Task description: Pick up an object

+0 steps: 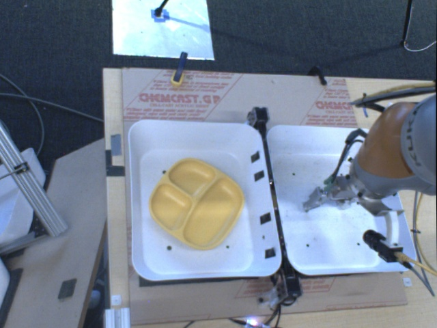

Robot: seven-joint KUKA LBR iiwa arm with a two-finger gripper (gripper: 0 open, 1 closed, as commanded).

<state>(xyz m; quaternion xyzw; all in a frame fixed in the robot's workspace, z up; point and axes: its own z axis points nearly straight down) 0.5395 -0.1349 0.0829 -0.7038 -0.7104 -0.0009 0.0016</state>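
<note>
Camera view shows the hand (pixel 315 199) low inside the right bin (pixel 300 251), close over its white floor near the bin's middle. Its state cannot be read: the tip appears as a small grey-metallic cluster against the white, and no object is seen at it, so nothing indicates a grasp. Task progress is therefore judged as not achieved at this moment; no lift of any object is evident. The one clear candidate is the yellow divided tray (pixel 196 202), which lies flat in the left bin (pixel 147 183) with its three compartments facing up, well apart from the hand and on the far side of the black divider (pixel 268 203) where the two bins meet. The right bin floor around the hand carries a few small dark specks (too small to identify). Remaining work, as a judgement: reach an object, close on it, and raise it. Pose: the arm (pixel 392 149) enters from the right, its orange band above the wrist over the right bin's right half, and the wrist angles down and leftward toward the bin floor. Both bins rest side by side on the surface (pixel 225 94).
</note>
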